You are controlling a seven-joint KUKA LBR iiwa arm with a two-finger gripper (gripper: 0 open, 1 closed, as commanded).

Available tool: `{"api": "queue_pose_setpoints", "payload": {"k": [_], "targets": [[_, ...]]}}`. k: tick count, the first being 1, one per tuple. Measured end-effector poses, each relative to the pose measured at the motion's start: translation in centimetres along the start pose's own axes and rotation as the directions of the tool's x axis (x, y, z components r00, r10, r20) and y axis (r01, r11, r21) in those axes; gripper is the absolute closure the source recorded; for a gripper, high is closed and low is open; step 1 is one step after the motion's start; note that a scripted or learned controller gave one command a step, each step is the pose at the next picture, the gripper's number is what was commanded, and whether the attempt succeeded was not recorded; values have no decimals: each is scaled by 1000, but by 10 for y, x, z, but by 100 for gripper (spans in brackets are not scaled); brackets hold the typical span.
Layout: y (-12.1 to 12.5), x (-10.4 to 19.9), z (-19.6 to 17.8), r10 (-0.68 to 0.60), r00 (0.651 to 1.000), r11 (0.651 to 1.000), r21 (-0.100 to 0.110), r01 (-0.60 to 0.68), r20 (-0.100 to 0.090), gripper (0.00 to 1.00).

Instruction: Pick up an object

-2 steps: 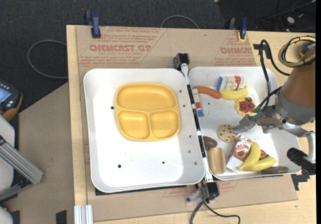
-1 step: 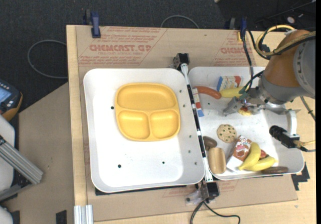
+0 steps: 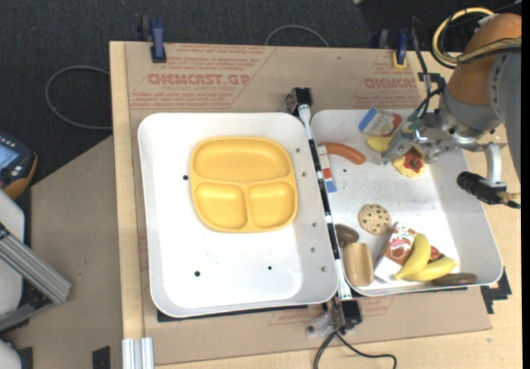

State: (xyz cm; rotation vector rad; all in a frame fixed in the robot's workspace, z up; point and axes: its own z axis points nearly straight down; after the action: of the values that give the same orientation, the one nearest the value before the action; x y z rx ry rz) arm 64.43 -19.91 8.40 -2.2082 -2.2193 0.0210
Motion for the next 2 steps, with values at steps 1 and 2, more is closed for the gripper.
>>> {"api": "queue_pose_setpoints", "payload": {"k": [1, 2], "targets": [[3, 2, -14, 3, 1000, 1000, -23, -3, 4, 100], [-6, 22, -76, 3, 1000, 1000, -25, -3, 0, 100]]}}
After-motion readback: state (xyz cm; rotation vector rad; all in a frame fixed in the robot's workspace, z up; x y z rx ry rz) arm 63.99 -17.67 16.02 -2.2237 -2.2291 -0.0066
